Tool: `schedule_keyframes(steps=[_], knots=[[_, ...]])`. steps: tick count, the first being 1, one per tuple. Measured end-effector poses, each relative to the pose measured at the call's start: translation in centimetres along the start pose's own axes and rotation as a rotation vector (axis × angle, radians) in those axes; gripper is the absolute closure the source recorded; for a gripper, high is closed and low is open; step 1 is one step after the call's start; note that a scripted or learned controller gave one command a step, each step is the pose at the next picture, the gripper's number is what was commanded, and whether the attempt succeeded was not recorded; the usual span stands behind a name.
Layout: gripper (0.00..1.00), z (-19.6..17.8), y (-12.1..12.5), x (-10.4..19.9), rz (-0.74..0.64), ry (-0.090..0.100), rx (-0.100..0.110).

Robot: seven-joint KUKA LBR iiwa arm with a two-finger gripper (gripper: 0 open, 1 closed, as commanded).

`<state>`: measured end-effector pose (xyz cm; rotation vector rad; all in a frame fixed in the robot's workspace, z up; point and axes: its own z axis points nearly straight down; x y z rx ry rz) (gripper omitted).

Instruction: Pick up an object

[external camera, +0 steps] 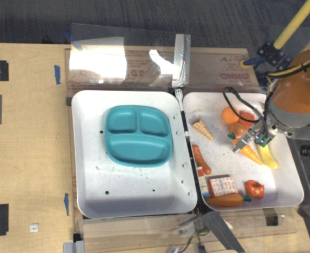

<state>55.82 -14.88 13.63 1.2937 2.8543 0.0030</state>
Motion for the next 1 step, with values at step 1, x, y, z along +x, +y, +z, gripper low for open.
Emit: schedule_keyframes(steps=[1], knots=[[1.00, -10.99, 3.82, 5.23, 0.141, -0.001, -0.003]])
